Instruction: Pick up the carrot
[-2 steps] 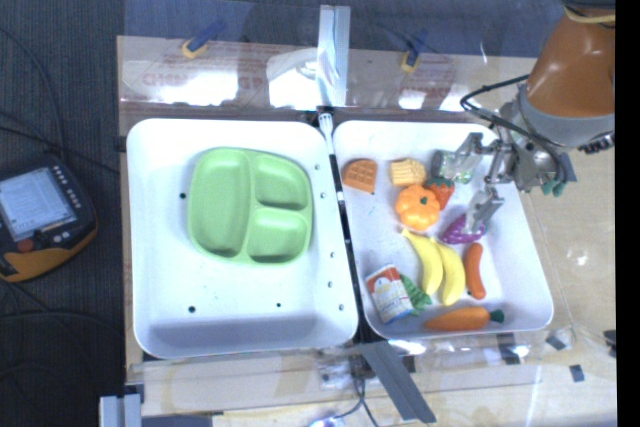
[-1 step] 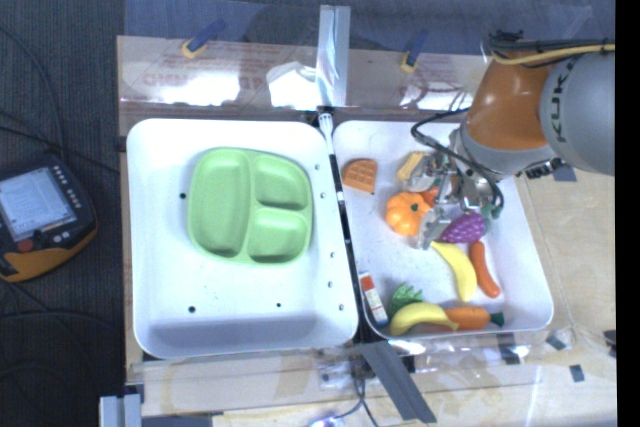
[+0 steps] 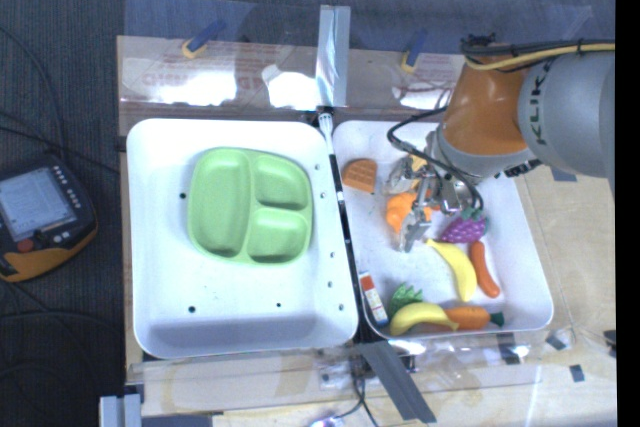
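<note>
The carrot [image 3: 468, 317] is an orange body lying along the right bin's front wall. A green leafy tuft [image 3: 405, 295] shows to its left, beyond a yellow fruit [image 3: 420, 317] that covers the part between them. My gripper [image 3: 413, 223] hangs from the orange-banded wrist [image 3: 485, 110] over the middle of the right bin, well behind the carrot and a little to its left. A small orange fruit [image 3: 399, 210] sits right against the gripper's left side. Whether it is gripped cannot be made out.
In the right bin [image 3: 535, 285] lie a brown bread piece [image 3: 360, 175], purple grapes [image 3: 463, 229], a banana [image 3: 455, 267] and a red-orange sausage-like piece [image 3: 485, 271]. The left bin [image 3: 160, 315] holds a green divided plate [image 3: 250, 203]. A pendant [image 3: 40, 205] lies on the floor at left.
</note>
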`<move>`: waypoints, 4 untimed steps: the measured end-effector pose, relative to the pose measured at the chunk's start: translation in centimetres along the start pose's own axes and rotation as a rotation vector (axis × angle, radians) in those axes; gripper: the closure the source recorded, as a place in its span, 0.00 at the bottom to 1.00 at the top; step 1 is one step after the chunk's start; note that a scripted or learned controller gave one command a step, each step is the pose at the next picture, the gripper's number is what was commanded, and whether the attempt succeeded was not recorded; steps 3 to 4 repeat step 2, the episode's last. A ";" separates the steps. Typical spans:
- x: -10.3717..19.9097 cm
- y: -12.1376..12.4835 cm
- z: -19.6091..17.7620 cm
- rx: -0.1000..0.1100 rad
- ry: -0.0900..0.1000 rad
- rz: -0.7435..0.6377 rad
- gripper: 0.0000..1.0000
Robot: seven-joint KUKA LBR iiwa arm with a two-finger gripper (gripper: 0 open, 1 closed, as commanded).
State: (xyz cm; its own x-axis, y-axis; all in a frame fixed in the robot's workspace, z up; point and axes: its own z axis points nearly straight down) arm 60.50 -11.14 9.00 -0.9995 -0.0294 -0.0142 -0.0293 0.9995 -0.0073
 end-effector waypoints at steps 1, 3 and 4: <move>-0.1 0.2 -0.7 0.000 0.000 -0.002 1.00; 9.7 2.6 -9.4 -0.006 0.017 0.208 1.00; 9.7 2.6 -9.4 -0.006 0.017 0.208 1.00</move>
